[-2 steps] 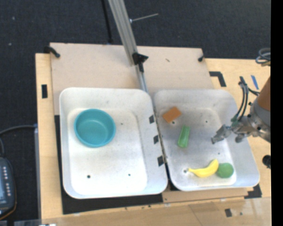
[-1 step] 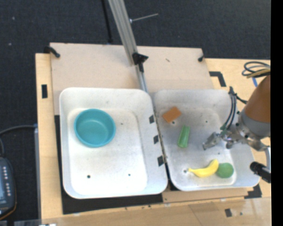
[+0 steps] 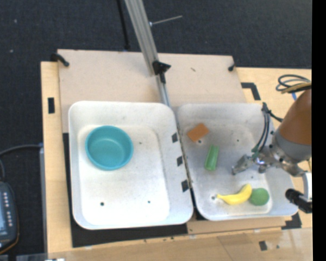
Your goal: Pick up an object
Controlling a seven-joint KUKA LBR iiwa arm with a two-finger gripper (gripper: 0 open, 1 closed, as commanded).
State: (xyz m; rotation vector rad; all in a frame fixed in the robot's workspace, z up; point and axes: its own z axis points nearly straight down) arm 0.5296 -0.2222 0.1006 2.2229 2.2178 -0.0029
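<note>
Pincer (image 3: 240, 167) is seen low over the right bin (image 3: 228, 118); finger state cannot be told. Banana (image 3: 234, 196) lies just below it, long axis left-right; ball (image 3: 259, 197) touches its right end.

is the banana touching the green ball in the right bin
Touching, as far as the camera view shows: the banana's right end meets the left side of the green ball, with no white bin floor visible between them.

Orange band (image 3: 300, 121) tops a grey wrist (image 3: 290, 152), dark cable (image 3: 265, 129) alongside.
</note>
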